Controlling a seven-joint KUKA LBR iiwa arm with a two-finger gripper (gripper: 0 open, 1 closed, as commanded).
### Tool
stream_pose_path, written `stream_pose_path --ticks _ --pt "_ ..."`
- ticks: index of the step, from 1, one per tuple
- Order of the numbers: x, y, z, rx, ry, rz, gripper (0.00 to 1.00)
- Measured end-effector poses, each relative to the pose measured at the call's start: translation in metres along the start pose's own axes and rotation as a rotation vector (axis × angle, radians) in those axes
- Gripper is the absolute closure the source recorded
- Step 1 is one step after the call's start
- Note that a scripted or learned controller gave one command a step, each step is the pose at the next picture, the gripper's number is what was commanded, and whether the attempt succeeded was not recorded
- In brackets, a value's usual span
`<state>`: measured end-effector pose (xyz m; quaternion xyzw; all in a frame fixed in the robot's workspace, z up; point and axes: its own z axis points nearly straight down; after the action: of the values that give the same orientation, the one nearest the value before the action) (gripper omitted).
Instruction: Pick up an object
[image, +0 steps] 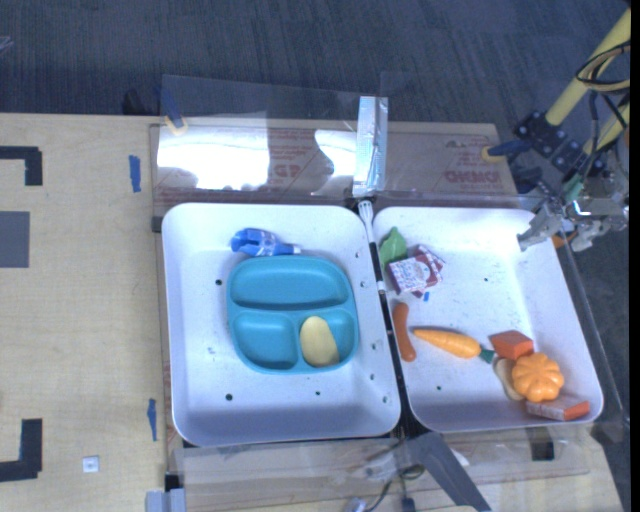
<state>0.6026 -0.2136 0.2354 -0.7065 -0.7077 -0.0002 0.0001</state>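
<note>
My gripper (543, 226) hangs over the far right corner of the right bin (480, 250), apart from every object. In that bin lie a green piece (392, 243), a dark red and white packet (415, 272), a thin red-orange sausage (403, 331), a carrot (447, 343), a red-orange block (511, 344), an orange pumpkin (537, 375) and a small red piece (562, 409). The left bin (190, 300) holds a blue divided tray (280, 300) with a yellow lemon-like object (319, 340) in its front right compartment. A small blue object (258, 241) lies behind the tray.
A clear panel with a taped metal seam (370, 145) stands behind both bins. Cables and a yellow hose (590, 70) run near the arm at the upper right. The wooden bench (80, 300) spreads to the left.
</note>
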Motion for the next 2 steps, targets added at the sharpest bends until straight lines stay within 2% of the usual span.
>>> stream_pose_path --ticks 1,2 --pt "0.006 0.03 0.034 -0.001 -0.002 0.234 0.0" --pt "0.057 -0.003 0.148 -0.006 -0.001 0.156 0.0"
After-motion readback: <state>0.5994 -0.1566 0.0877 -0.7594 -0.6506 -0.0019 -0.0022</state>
